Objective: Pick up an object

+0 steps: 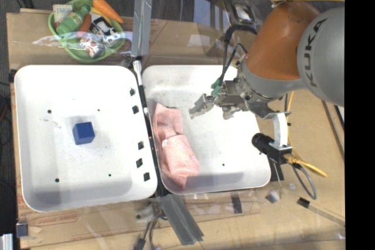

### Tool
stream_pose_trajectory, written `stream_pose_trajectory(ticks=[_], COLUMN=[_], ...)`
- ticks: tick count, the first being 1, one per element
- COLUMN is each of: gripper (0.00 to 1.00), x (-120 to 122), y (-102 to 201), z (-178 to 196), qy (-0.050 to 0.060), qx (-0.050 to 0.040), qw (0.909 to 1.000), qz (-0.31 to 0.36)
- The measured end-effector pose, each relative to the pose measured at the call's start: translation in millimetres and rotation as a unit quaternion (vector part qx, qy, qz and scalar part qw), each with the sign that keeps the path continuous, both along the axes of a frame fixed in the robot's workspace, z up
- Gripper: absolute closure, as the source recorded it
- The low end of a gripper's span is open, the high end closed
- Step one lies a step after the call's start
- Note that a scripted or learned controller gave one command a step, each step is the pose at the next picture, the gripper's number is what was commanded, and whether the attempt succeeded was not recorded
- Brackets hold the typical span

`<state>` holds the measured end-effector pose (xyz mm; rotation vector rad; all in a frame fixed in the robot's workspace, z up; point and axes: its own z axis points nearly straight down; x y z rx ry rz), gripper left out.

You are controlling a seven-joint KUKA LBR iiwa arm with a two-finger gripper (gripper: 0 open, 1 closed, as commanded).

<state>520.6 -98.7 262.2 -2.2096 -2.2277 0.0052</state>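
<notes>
Over the right bin, gripper open, holding nothing; pink cloth at seven o'clock; blue cube in left bin.

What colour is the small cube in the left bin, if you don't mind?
Blue; the cube shows in the camera view.

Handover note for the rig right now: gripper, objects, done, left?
Gripper: over the right bin, fingers look parted, nothing between them.
Pink cloth: lying folded along the right bin's left side, just left of the gripper and below it in the view.
Blue cube: alone in the left bin.
Green bowl of odds and ends sits off the bins, top left.
Done: nothing picked yet.
Left: descend, grasp and lift; the cloth is nearest.
</notes>
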Motion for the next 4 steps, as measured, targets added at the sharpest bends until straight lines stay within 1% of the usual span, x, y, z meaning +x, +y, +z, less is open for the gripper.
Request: stream_pose_trajectory(ticks=[1,2,3,4], gripper=[0.00,0.00,0.00,0.00], x=[18.3,40.5,85.7,68.8], y=[-31.3,-8.0,3.7,-2.3], z=[0.8,-64.7,-163.7,-171.1], qy=[-0.003,0.000,0.000,0.000], qx=[-0.0005,0.0001,0.0010,0.0011], qw=[0.9969,0.9967,0.9879,0.9850], qz=[0.079,0.082,0.155,0.173])
